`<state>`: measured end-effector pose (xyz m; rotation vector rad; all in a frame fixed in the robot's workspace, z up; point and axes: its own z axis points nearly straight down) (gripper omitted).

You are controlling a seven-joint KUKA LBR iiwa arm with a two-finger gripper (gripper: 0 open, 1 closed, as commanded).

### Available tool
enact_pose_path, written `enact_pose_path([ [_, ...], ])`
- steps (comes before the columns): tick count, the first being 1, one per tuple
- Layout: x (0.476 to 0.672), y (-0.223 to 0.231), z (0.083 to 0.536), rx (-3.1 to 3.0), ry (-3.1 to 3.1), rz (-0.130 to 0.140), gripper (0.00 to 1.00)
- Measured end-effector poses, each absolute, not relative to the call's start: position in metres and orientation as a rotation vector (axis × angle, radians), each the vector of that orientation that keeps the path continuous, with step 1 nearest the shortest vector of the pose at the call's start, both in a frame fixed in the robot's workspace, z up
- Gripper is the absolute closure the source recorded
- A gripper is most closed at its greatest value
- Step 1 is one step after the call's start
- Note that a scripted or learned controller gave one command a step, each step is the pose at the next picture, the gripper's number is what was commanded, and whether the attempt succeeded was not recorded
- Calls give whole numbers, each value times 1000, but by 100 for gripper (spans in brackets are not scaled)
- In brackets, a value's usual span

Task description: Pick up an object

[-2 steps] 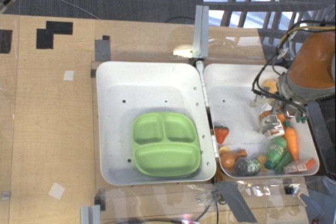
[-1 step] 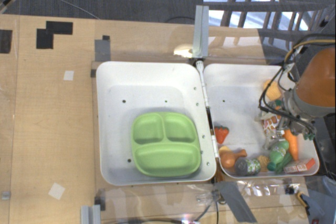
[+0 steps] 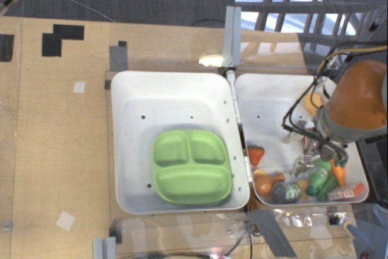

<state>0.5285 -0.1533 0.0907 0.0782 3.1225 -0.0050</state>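
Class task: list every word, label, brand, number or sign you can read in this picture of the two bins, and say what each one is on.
No text can be read here.
The flat red and white packet in the right white plastic bin has a pale label patch, too small and blurred to read.
The black square marks on the wooden bench are plain shapes, not letters.

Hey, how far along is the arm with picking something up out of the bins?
Done: the arm has reached into the right bin, and its hand sits low over the pile of toy food in the near corner. In hand: nothing visibly lifted; whether it grips anything can't be made out. Left: securing one item and raising it clear. The green divided plate lies in the left bin.
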Motion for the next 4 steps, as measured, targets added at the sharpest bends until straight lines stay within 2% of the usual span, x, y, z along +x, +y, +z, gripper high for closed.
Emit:
enact_pose_path([
  [1,613,-171,89,208,3124,0,0],
  [2,549,-178,90,454,3094,-1,0],
  [3,531,-137,91,540,3076,-1,0],
  [4,640,-169,88,366,3108,-1,0],
])
